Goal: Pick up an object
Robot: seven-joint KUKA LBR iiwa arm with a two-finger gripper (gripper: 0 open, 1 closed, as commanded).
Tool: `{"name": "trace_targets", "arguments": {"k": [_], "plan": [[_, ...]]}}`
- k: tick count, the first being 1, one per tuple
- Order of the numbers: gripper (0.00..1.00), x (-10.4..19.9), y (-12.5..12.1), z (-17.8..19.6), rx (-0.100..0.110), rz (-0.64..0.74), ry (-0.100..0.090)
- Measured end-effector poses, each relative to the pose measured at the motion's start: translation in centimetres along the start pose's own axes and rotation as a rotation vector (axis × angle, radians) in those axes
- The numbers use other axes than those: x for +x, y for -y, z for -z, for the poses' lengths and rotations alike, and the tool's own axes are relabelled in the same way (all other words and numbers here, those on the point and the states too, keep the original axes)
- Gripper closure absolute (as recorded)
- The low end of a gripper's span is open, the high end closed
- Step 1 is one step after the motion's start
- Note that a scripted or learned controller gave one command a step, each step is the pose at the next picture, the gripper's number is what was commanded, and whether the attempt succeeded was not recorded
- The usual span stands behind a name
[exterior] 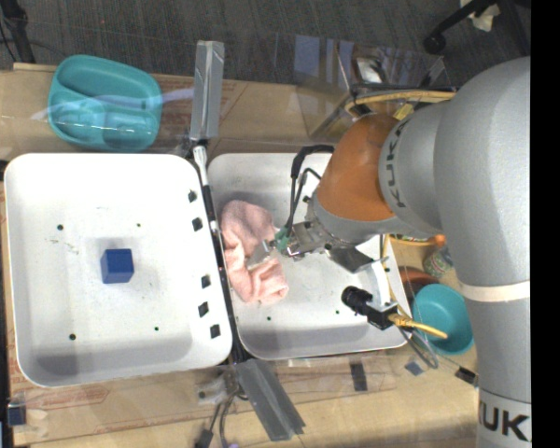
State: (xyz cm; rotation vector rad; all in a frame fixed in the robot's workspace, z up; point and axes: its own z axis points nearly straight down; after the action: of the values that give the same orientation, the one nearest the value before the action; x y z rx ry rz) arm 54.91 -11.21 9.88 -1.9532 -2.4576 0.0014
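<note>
A: Where's the crumpled pink cloth [250, 253]?

B: Left side of the right-hand white bin [310, 343], long axis running near-to-far, directly under and left of the end effector [273, 247].

A: Gripping it?

B: Can't tell; its tips are down at the cloth. "KU" reads on the grey arm [485, 203].

Hand [269, 250] down on pink cloth [249, 250] in right bin [308, 339] — blue cube [118, 265] in left bin [37, 213].

Wooden bench [261, 101] bears two white bins [37, 241] and a teal container [103, 101].
</note>
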Motion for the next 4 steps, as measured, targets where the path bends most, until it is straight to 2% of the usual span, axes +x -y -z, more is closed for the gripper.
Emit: {"name": "trace_targets", "arguments": {"k": [1, 2, 3, 4], "plan": [[0.00, 1.5, 2.9, -0.5, -0.005, 0.056, 0.003], [1.00, 1.6, 2.8, 0.5, -0.005, 0.061, 0.002], [0.00, 1.5, 2.8, 0.5, -0.006, 0.061, 0.002], [0.00, 1.7, 3.0, -0.5, -0.004, 0.084, 0.002]]}}
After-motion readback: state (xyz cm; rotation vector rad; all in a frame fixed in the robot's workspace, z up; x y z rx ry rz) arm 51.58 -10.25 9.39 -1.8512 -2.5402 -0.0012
